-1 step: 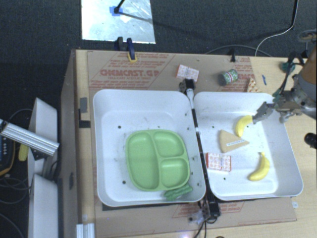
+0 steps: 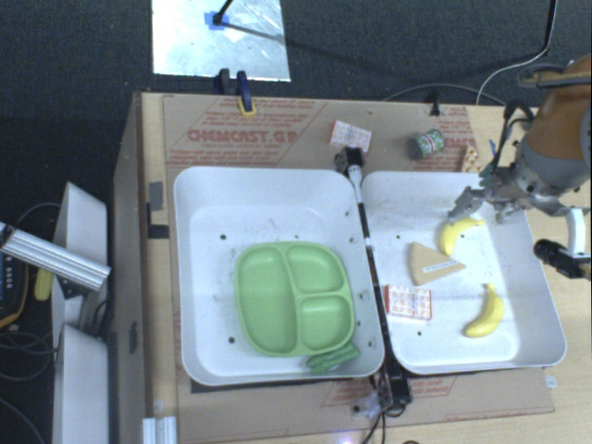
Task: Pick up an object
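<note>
I see my claw (image 2: 472,206) low over the right bin (image 2: 518,354) near the tabletop's far right corner, right at a small banana (image 2: 450,237) (I cannot tell whether it grips it), with a second banana (image 2: 486,313) toward the near right corner.

Evenly lit from above — soft shadows; glare on the foil sheet (image 2: 220,24); slightly soft focus throughout.
</note>
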You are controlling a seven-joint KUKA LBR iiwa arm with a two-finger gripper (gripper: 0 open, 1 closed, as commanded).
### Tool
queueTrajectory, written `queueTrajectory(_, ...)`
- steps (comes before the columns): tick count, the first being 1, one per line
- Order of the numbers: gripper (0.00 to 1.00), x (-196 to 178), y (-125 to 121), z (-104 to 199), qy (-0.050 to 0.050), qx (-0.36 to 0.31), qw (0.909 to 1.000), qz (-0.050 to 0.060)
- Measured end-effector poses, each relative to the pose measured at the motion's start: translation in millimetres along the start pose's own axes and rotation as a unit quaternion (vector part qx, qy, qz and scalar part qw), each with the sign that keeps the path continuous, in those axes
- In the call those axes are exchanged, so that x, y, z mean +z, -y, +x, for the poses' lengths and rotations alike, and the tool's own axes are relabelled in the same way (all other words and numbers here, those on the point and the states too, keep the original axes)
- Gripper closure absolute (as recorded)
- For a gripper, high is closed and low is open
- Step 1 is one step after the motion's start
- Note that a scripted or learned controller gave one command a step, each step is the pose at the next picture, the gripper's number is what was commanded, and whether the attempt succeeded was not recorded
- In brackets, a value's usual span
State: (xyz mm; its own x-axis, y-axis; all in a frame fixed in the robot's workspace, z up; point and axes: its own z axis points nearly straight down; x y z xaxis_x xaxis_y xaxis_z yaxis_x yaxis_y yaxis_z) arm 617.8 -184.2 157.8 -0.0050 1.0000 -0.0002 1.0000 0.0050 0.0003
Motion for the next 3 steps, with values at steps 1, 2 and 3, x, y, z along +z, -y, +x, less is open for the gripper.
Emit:
queueTrajectory(1, 0.0, 64.3, -22.0, 1.0, 0.0, 0.0, 1.0, 0.0)
queueTrajectory(2, 1.0, 52.8, -22.4, 0.2, 0.0, -0.001, 1.0, 0.0)
queueTrajectory(3, 1.0, -18.3, -40.7, 82.2, -0.001, -0.001, 1.0, -0.003)
